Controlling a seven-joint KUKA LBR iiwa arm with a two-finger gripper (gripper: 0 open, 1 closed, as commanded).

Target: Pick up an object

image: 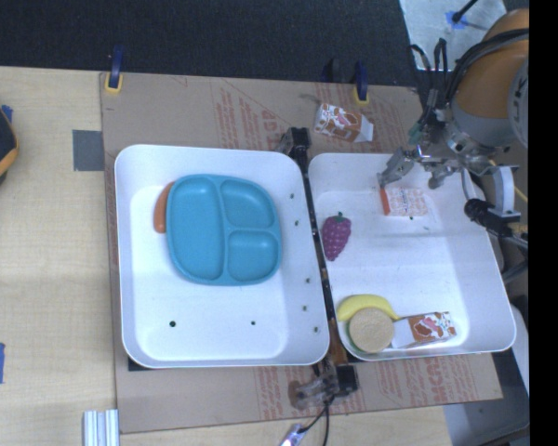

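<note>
Hovering — end effector (pixel 412 167) fingers spread, nothing between | above packet (pixel 406 202) | right bin (pixel 465 277) — far corner

Grey KUKA arm (pixel 502 72), rounded housing, broad orange band above wrist. Dark cables looped over upper link, black connectors poking up beside them. Silver metal wrist block with small bolts and brackets. Two-finger gripper (pixel 417 167) in bare metal, thin angled fingers. Black cylindrical fitting and white strap on near side of wrist.
</note>
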